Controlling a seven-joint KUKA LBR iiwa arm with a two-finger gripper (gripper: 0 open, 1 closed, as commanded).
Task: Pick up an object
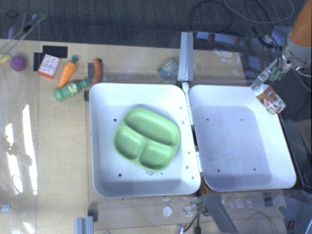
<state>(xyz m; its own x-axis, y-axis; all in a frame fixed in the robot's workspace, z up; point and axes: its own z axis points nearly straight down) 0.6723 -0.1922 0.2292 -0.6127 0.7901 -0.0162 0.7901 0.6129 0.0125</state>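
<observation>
Above the right bin (243, 145), the end effector (265, 82) grips a small brown-and-white packet (271, 101).

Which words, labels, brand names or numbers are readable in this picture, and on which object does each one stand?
No text here is legible.
Small box left of the carrot: red and white print, too blurred to read.
Green bottle: label too small to read.
Brown and white packet hanging under the claw: printed pattern, no readable letters.
Can behind the bins: label blurred.
</observation>
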